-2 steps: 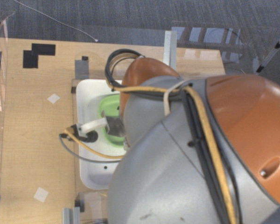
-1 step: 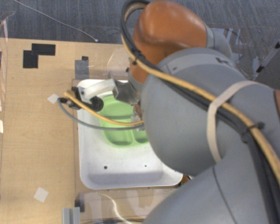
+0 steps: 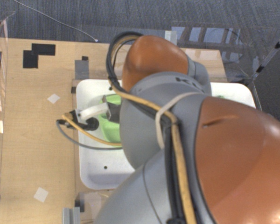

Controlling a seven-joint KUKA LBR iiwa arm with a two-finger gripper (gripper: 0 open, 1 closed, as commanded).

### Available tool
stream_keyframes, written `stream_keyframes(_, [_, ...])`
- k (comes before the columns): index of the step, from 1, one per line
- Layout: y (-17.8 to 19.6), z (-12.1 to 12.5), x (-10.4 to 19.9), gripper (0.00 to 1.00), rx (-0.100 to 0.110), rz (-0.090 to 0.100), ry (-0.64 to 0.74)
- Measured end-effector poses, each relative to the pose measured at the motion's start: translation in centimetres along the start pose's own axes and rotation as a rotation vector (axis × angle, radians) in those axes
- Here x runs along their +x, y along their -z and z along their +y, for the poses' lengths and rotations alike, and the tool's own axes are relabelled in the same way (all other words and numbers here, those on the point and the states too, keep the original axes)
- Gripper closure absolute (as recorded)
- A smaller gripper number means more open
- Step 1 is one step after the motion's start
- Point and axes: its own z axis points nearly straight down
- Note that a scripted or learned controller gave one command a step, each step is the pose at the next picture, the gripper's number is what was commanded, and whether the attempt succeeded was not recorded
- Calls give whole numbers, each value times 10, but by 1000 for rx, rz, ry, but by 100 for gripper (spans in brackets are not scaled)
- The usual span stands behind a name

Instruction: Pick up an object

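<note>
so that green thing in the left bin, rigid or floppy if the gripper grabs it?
Probably rigid: the green object shows a smooth, glossy, moulded-looking surface, so possibly slippery. It looks like light plastic. The arm hides most of it, so its shape and roll risk are unclear.

No text I can read anywhere, no labels, brands or numbers on the arm [image 3: 186, 139], the bin [image 3: 91, 171] or the surface [image 3: 32, 139], just plain black marks [image 3: 37, 54] on the wood

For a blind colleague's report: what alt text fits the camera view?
A large grey and orange robot arm reaches over the left white bin, covering most of it. A bright green object lies in that bin beneath the arm, with cables looping over the bin's left rim.
</note>
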Motion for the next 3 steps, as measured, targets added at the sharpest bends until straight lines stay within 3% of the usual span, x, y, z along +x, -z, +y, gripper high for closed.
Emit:
stream_keyframes(1, [-37, 0, 1, 100, 4, 4, 0])
stream_keyframes(2, [59, 4, 22, 100, 4, 11, 313])
stream_keyframes(3, [-96, 0, -1, 100, 1, -4, 252])
